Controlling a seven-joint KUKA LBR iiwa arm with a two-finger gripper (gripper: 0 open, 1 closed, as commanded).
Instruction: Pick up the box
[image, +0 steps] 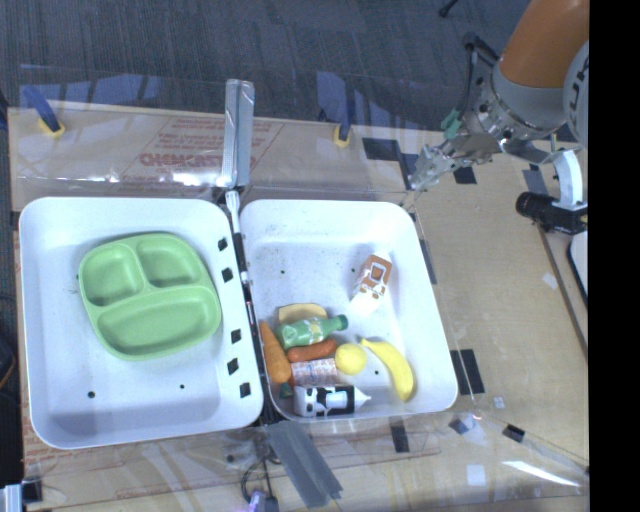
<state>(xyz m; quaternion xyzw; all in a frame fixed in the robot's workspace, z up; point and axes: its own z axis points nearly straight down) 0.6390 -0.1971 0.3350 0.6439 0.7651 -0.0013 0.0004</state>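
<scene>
Two shallow white bins sit side by side on the surface, both smooth plastic with rounded corners. Nearest in the right bin lies a small black-and-white bottle on its side, touching a labelled can or jar. Just beyond are a curved yellow banana, a round lemon, a long orange carrot, a reddish sausage shape and a glossy green bottle, all crowded together. Apart from that cluster, farther back, lies the box, a small white carton with an orange-brown printed face, its long axis running on a diagonal from near-left to far-right. The left bin holds a matte green divided tray with three compartments. Farthest off, past the right bin's back corner, the hand hangs over the surface, well apart from the box; I cannot tell whether it is released or clenched.
</scene>
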